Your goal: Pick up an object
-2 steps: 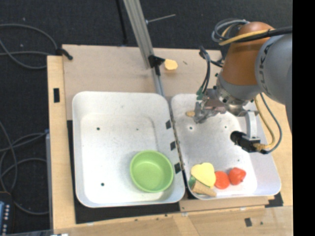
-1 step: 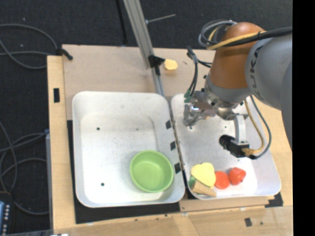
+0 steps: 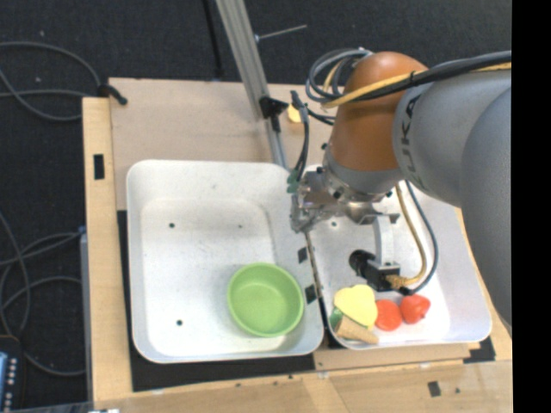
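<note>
Though tool [image 3: 303, 218] spread unreadable, glossy lime-green round bowl [image 3: 265, 298], upright in left bin [image 3: 172, 188].

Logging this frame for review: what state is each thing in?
Green bowl: upright in the left bin, nothing visible in it.
Yellow piece: lying in the right bin, near corner.
Red pieces: beside it, untouched.
Gripper: above the bins' shared edge, grasp unclear.

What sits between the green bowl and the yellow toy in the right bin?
Between the green bowl and the yellow toy, the camera view shows the two bins' adjoining rims, with dark marks along them.
</note>
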Controlling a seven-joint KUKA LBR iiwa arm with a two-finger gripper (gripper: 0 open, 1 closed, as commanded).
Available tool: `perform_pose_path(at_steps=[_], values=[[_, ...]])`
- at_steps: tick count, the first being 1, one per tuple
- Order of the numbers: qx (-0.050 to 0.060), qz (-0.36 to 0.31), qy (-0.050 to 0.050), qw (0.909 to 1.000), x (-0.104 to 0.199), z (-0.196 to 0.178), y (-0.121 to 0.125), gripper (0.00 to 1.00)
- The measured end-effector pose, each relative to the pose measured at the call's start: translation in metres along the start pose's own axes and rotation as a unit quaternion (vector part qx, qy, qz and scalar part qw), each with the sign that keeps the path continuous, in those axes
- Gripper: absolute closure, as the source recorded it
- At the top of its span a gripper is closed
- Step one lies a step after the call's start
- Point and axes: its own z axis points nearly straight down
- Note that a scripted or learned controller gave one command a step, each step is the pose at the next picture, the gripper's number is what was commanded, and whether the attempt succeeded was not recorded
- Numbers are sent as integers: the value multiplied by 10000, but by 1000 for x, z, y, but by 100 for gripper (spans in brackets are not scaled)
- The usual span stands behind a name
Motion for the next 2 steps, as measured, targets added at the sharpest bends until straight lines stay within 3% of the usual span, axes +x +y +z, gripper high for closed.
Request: perform_pose_path(at_steps=[1,2], values=[[-8,-6,8,10000,45,-20,-22,100],[0,20,-16,10000,48,-5,-25,100]])
